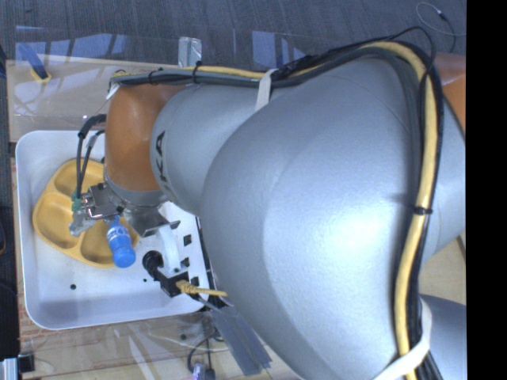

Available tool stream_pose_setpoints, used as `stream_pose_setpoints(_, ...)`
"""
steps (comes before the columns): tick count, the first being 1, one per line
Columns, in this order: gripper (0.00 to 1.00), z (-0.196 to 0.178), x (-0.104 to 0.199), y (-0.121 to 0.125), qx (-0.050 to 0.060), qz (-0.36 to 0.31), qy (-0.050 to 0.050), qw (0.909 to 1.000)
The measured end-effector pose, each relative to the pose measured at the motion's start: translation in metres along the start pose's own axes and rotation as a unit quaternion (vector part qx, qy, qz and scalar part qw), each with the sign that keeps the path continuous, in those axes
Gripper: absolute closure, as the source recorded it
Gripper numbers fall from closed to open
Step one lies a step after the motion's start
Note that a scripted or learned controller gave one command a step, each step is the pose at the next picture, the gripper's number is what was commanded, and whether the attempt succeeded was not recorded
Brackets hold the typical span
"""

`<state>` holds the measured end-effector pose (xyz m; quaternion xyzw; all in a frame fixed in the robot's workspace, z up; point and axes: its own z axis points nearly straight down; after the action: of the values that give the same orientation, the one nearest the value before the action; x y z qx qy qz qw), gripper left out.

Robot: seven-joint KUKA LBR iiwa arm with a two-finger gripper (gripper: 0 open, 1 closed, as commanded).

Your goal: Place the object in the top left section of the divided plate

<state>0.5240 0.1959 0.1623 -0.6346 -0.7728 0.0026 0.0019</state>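
Left bin [32, 291] holds the yellow divided plate [55, 204] near its left wall. Gripper [99, 212] hangs over the plate's right half; can't tell whether it's clenched or released, wrist blocks it. Blue bottle [120, 244], prob the task obj, lies across the plate's lower right rim, just under the gripper. Risk: bottle is round, could roll off the rim onto the bin floor if nudged. Bare floor along bin's bottom edge; arm [317, 212] crowds the right side.
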Motion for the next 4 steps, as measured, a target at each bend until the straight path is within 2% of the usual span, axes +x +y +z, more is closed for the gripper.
stream_pose_setpoints(4,0.0,-0.0001,0.0,0.0001,0.0,0.0,0.0,1.0)
